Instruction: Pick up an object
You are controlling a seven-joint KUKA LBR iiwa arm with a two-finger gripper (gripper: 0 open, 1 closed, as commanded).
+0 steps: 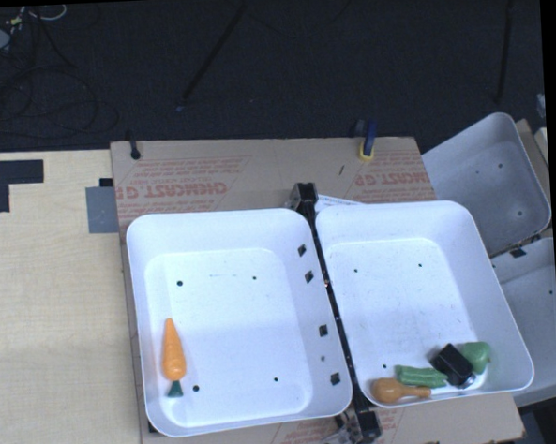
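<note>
Two shallow white bins are lying side by side on a sheet of brown cardboard [256,175] that is covering the pale wooden bench [49,324]. A row of black clips [322,298] is running along the seam where the bins are meeting. At the cardboard's far edge a blue and yellow clamp [368,141] is gripping the sheet on the right and a small black peg [134,150] is standing on the left. A grey metal plate [493,177] is lying tilted beyond the right bin's far corner. Dark and grey patches [17,178] are marking the bench on the left.

The left bin [218,231] is holding one toy carrot [172,349], orange with a small green top. It is lying lengthwise near the bin's left wall, its green end towards the near corner, with open floor around it.

The right bin [395,223] is holding four things crowded into its near right corner. A black block [452,364] is resting against a rounded green piece [477,353] and partly over a long green toy vegetable [420,377]. An orange, pear-shaped toy [395,390] is lying just beside that green vegetable, against the near wall.

Whether the claw is apart or together cannot be told.
</note>
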